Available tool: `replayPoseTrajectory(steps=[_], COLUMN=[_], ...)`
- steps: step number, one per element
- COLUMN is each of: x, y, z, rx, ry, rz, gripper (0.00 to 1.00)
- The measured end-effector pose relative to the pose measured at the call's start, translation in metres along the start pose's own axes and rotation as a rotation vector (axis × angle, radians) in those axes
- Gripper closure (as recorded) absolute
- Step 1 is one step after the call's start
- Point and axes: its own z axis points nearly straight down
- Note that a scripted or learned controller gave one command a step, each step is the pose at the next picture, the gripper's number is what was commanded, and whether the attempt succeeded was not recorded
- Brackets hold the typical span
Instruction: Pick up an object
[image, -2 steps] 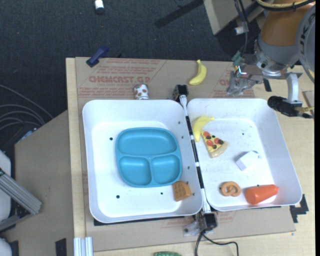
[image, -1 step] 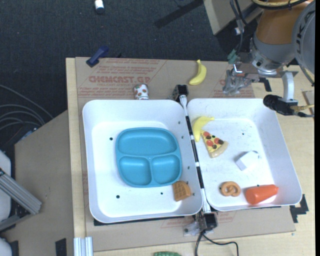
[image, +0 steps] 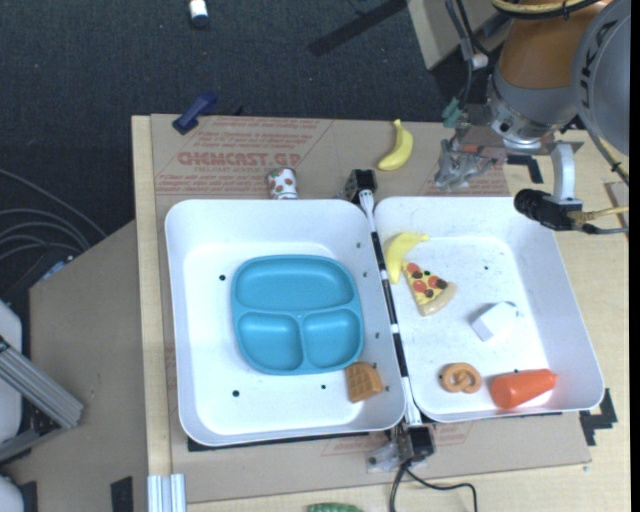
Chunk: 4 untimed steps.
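The tool (image: 462, 165) hangs in the upper right of the frame, above the bare tabletop (image: 300, 150) just beyond the far rim of the right bin (image: 560, 290). Whether it is spread or pressed together cannot be told; it is small and blurred against the board, and nothing shows gripped in it.

No single target is named, so the candidates are judged by position. In the right bin lie a yellow banana (image: 402, 250) and a pizza slice (image: 429, 289), touching or nearly so, near the bin's upper left. A white block (image: 493, 320) sits mid-bin; a pretzel (image: 460, 378) and an orange carrot (image: 522, 388) lie along the lower edge. A second banana (image: 396, 148) rests on the tabletop, just left of the tool.

Governing relation: every binned object lies below the tool in the frame, the banana and pizza slice nearest, down and to the left. The carrot's long axis runs roughly left to right.
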Motion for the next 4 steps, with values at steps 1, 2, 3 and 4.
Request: replayPoseTrajectory(steps=[1,2,3,4], x=[0.011,0.022,0.022,0.024], y=[0.000,0.000,0.000,0.000], z=[-0.001,-0.003,-0.006,-0.004], rx=[0.000,-0.001,-0.002,0.000], ry=[0.000,0.000,-0.001,-0.001], rz=[0.000,0.000,0.000,0.001], gripper=[1.00,1.00,1.00,1.00])
